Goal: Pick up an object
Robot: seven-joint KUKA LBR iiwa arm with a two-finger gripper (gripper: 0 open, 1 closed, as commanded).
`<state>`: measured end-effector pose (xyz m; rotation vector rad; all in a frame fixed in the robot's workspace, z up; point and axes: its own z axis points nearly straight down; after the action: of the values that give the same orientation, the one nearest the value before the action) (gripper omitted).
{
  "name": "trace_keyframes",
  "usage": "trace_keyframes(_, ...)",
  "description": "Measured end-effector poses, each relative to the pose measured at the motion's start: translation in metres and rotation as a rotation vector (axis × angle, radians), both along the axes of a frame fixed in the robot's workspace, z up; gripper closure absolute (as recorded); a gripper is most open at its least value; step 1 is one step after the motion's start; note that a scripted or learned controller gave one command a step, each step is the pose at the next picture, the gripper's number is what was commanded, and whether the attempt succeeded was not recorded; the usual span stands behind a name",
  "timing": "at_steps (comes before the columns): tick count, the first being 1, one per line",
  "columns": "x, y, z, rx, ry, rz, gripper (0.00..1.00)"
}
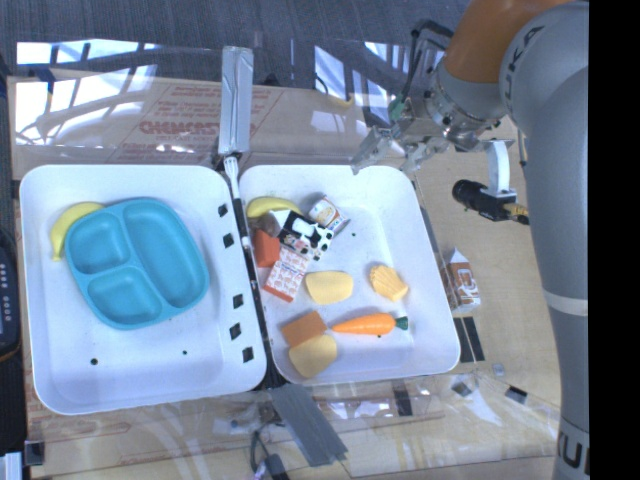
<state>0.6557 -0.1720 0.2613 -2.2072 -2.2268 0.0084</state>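
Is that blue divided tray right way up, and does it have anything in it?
Right way up and empty. The blue tray lies flat in the left bin, its three hollows facing up and bare. A banana lies beside its rim, outside it.

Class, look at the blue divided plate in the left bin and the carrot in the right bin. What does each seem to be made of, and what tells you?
The blue divided plate looks like moulded plastic: one even colour, smooth rounded compartments, a soft sheen. The carrot is probably a plastic toy: uniform bright orange, smooth surface, a neat green tip. Neither can be confirmed by sight.
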Motion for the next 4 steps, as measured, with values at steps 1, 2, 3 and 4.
trace_keyframes(1,-0.036,0.012,-0.102,0.001,0.006,-0.032,0.0)
trace_keyframes(2,-0.119,0.04,-0.171,0.001,-0.002,-0.02,0.0)
trace_keyframes(3,-0.118,0.04,-0.164,0.001,0.001,-0.014,1.0)
trace_keyframes(4,-0.112,0.018,-0.17,-0.002,-0.007,-0.355,1.0)
